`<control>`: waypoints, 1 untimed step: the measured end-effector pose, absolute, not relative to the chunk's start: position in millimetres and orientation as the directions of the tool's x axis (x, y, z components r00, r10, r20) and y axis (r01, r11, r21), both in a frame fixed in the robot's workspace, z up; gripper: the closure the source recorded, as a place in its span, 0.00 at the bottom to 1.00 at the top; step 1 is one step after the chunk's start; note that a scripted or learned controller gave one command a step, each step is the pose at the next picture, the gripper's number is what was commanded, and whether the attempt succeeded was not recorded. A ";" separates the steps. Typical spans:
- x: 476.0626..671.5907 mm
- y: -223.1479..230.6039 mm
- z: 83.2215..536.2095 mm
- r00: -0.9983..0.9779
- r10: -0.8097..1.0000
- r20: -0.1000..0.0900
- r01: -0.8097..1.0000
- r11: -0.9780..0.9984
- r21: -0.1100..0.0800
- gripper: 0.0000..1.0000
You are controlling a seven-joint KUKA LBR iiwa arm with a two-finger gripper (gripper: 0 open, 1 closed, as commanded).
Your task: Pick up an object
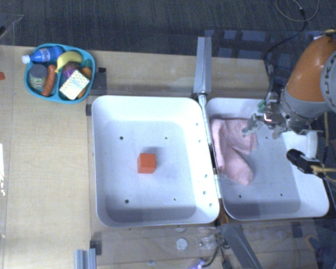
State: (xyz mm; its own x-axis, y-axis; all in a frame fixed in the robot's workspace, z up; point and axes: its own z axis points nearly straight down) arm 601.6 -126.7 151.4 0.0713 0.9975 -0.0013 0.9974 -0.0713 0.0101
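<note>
So the grey KUKA arm with the orange band [312, 74] comes in from the right side of the view, with that orange section sitting up top and the wrist angled down and to the left from it. The two-finger metal gripper [263, 122] hangs at the end of the wrist, pointing left. It's a tangle of small metal bits from this angle. A black cable loops up behind the arm, right of the jaws.

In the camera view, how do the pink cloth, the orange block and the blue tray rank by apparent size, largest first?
1. Blue tray
2. Pink cloth, close to the tray in area, so this order is unsure
3. Orange block, clearly the smallest
</note>
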 end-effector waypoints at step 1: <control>613.5 -111.1 91.8 -0.024 1.000 -0.002 1.000 0.024 0.016 0.00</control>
State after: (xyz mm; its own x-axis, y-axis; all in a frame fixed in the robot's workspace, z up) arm 613.5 -111.1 91.8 -0.0235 0.9997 -0.0022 0.9996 0.0236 0.0163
